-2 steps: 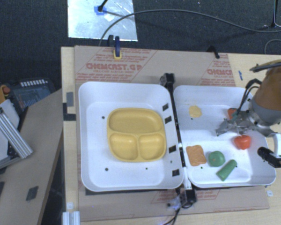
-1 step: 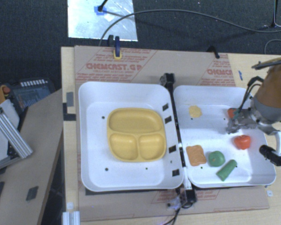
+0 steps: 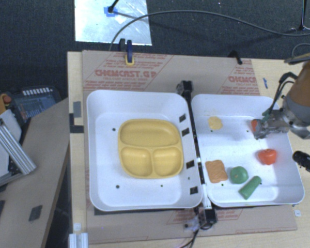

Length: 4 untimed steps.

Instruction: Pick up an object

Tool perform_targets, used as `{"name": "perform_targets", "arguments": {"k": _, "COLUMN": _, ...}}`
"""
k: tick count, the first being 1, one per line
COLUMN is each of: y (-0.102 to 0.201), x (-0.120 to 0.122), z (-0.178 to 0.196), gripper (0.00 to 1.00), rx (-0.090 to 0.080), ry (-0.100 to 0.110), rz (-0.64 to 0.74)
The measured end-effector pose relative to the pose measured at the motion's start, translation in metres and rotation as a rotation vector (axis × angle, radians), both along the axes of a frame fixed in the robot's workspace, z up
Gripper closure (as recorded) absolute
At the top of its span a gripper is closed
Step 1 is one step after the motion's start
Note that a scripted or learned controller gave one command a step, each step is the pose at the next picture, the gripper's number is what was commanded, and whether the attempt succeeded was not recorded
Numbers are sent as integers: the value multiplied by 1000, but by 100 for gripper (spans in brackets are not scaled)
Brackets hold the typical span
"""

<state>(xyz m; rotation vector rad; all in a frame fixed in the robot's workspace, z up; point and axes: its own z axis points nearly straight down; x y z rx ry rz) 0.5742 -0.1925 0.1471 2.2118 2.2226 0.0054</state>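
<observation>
While we watch the right bin (image 3: 294, 190):
Gripper (image 3: 259, 128): at far right edge, touching a red-orange piece (image 3: 254, 123); grip we cannot tell.

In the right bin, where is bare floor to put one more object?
In the right bin, floor lies bare between the yellow piece and the gripper, and along the top wall. The lower part is crowded: toast, green ball, green cylinder, tomato.

Two white bins (image 3: 144, 99) lie side by side. One yellow tray (image 3: 150, 148). Five small items: yellow piece (image 3: 215, 122), orange slab (image 3: 216, 171), green ball (image 3: 238, 174), green cylinder (image 3: 249, 187), red-orange piece (image 3: 267, 156).
</observation>
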Motion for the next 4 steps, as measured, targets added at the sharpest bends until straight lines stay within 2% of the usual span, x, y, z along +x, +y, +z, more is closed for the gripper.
{"name": "perform_targets", "arguments": {"k": 1, "y": -5, "x": 6, "z": 46, "gripper": 100, "rx": -1, "ry": 0, "rz": 1}}
{"name": "perform_targets", "arguments": {"k": 2, "y": -3, "x": 15, "z": 108, "gripper": 100, "rx": -1, "ry": -2, "rz": 1}}
{"name": "perform_targets", "arguments": {"k": 3, "y": 48, "x": 14, "z": 112, "gripper": 100, "rx": 2, "ry": 4, "rz": 4}}
{"name": "perform_targets", "arguments": {"k": 4, "y": 97, "x": -6, "z": 106, "gripper": 100, "rx": 4, "ry": 6, "rz": 4}}
